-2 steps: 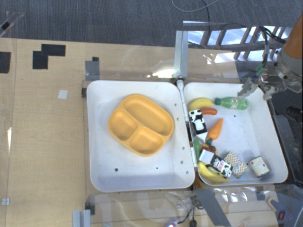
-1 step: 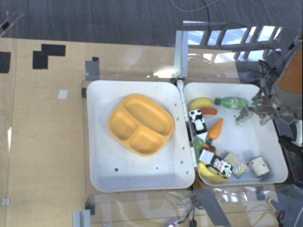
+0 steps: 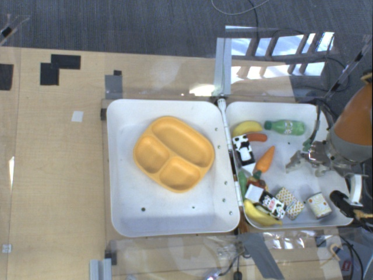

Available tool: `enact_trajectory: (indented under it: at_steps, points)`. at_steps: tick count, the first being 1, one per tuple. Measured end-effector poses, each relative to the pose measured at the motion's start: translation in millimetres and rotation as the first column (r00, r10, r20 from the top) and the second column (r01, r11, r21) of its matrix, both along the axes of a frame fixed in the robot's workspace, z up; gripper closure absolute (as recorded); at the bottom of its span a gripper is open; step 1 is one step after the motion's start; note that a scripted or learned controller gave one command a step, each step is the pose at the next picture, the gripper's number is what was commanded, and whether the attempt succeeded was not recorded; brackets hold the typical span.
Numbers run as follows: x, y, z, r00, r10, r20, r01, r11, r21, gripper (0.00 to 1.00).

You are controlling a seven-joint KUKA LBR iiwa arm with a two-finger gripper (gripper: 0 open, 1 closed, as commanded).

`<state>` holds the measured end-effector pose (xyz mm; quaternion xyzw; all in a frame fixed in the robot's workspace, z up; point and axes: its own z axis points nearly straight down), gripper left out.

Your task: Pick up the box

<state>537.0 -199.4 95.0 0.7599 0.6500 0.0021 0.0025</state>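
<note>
Item: 1 box [image 3: 289,202], checkered, long axis slanted, lying below and slightly left of our fingers [image 3: 310,160]; fingers spread, grasping nothing, hovering apart from it.

The arm [image 3: 356,127] is cut off by the right edge

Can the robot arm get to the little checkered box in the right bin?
Probably yes. The gripper hangs over the right bin, and the checkered box lies just below it, uncovered on top. A banana and a small cup crowd its sides, though.
</note>
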Motion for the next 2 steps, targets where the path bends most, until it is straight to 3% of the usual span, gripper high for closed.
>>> enact_trajectory:
  at_steps: [1, 2]
  points:
    - [51, 7, -6, 0.991, -0.131, 0.006, 0.131, 0.991, 0.0, 0.0]
    - [-26, 32, -5, 0.93, -0.368, 0.007, 0.368, 0.93, 0.004, 0.0]
